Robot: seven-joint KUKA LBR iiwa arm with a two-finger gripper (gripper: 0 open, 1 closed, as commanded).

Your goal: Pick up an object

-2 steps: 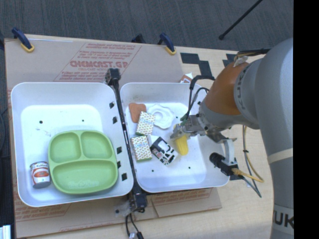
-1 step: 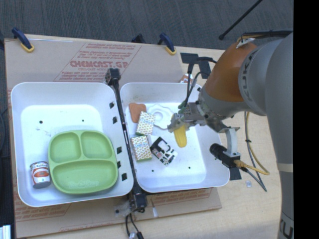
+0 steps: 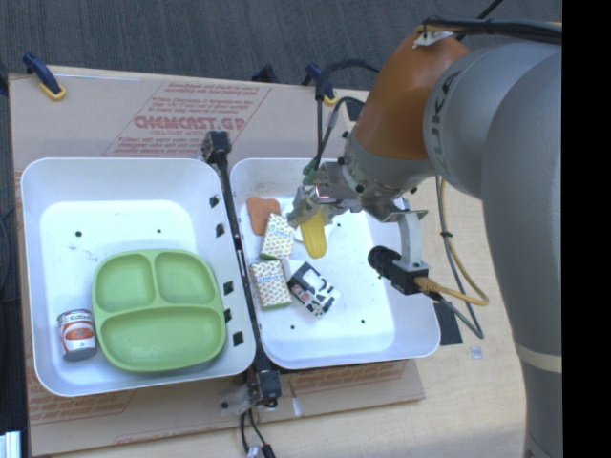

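Observation:
My gripper [image 3: 316, 212] hangs over the back half of the right bin [image 3: 410, 343]. It is shut on a small yellow oblong object [image 3: 314, 239], whose top end sits between the fingers while the rest points down toward the bin floor. Just left of it lie an orange piece [image 3: 262, 214] and a patterned packet [image 3: 278, 239]. A second patterned packet [image 3: 270, 282] and a black-and-white item [image 3: 312, 290] lie nearer the front.
The left bin [image 3: 43, 184] holds a green divided plate [image 3: 158, 309] and a small can [image 3: 76, 334] at its front left corner. A black clip [image 3: 217, 145] sits on the wall between the bins. The arm's bulk covers the right bin's far right.

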